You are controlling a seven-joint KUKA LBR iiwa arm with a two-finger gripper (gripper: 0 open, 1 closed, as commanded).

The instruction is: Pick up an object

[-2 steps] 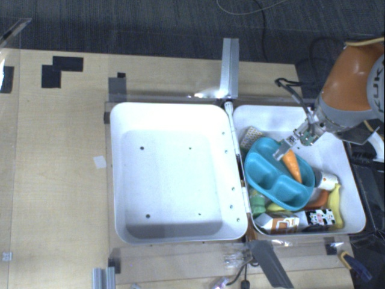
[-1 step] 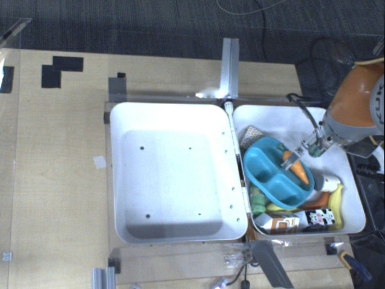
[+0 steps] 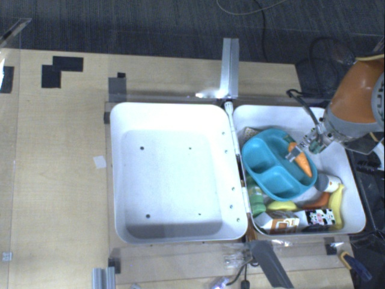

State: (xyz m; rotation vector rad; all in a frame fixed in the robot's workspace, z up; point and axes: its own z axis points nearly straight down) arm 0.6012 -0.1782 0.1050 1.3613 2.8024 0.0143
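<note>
The surface (image 3: 54, 161) carries two white bins side by side: the left bin (image 3: 120, 161) and the right bin (image 3: 355, 215), which is crowded. The arm (image 3: 355, 98) reaches in from the right, its orange band above the wrist, and ends over the right bin's upper half. The biggest thing there is a blue two-part dish (image 3: 274, 167), tilted against the bin's left wall. Below it lie a yellow banana (image 3: 337, 203) along the right side, a printed carton (image 3: 301, 220) near the front wall, and something green (image 3: 257, 198) wedged beside the dish. Smallest is the carrot (image 3: 304, 164), orange and slanted, resting on the dish's right rim. The end effector (image 3: 302, 152) sits just at the carrot's upper end, and it looks as if the tip is touching it — but the fingers are too small and dark here to read, so whether they are spread or pressed together I cannot tell. The likely target is the carrot. To do this step well, the fingers should straddle the carrot across its width, not along it, and come down near its thicker middle; a grip at the narrow end could let it pivot or slide off the dish rim as the arm lifts.
</note>
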